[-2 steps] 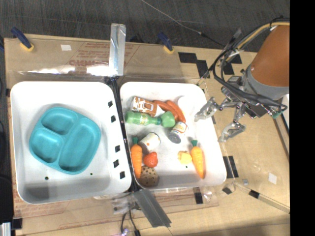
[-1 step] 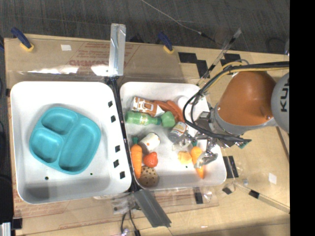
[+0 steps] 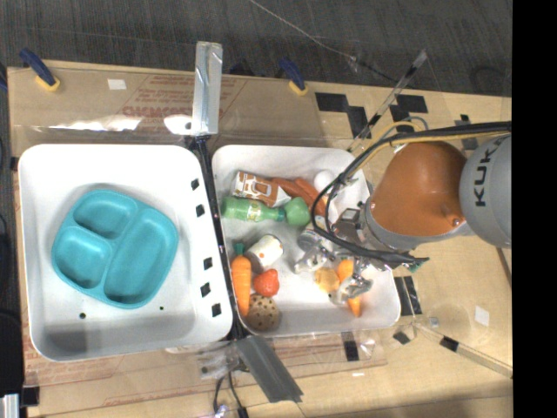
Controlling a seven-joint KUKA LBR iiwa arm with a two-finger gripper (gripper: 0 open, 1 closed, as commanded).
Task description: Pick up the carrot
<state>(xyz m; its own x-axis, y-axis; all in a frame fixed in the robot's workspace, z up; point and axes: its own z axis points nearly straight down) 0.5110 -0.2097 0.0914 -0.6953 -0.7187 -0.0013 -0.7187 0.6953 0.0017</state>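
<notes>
Part of a letter "K" shows on the arm (image 3: 487,190). The carrot (image 3: 241,279), stubby and orange, lies at seven o'clock in the right bin (image 3: 287,157). Whether the tool (image 3: 335,268) grips anything cannot be told.

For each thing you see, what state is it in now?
Carrot: lying in the right bin, free of the claw.
Green bottle: lying on its side.
Teal plate: right side up in the left bin, nothing on it.
Claw: low in the right bin, over small orange items.
</notes>
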